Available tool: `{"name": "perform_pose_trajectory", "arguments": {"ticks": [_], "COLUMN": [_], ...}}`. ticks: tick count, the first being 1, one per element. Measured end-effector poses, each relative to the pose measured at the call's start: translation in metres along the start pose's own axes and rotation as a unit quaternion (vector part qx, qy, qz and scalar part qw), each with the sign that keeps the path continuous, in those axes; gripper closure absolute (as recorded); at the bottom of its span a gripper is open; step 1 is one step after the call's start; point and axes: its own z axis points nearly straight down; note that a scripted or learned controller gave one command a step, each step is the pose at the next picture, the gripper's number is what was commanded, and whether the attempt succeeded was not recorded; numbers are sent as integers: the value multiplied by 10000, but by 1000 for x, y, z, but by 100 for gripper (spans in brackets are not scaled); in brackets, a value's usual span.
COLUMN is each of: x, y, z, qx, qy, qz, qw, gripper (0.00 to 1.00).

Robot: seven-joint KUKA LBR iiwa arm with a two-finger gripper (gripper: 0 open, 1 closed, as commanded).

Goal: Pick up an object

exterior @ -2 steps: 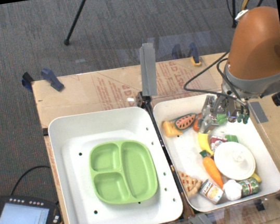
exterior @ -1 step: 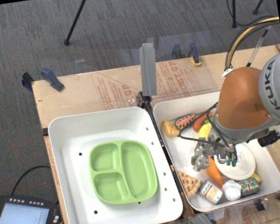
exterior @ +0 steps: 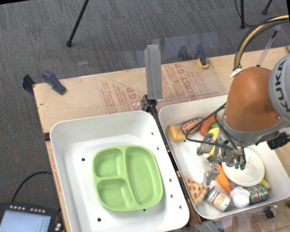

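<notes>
Left bin [exterior: 63,153]: green divided plate [exterior: 127,177]. Right bin [exterior: 279,170]: white plate [exterior: 250,170], cans, food clutter. Jaws [exterior: 229,155] state unclear.

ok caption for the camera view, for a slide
KUKA arm's gripper low over the cluttered right bin; green divided plate in the left bin.

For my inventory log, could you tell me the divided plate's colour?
Light green; the divided plate shows in the camera view.

I see the gripper [exterior: 229,155] low in the right bin [exterior: 198,202], over a white plate [exterior: 252,173]; the left bin [exterior: 69,152] holds a green divided tray [exterior: 127,177].
</notes>
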Motion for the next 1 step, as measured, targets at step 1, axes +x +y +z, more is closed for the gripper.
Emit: {"name": "perform_pose_trajectory", "arguments": {"ticks": [1], "x": [-28], "y": [2], "z": [26], "qx": [0], "qy": [-4], "qz": [868], "qw": [9962], "gripper": [0]}}
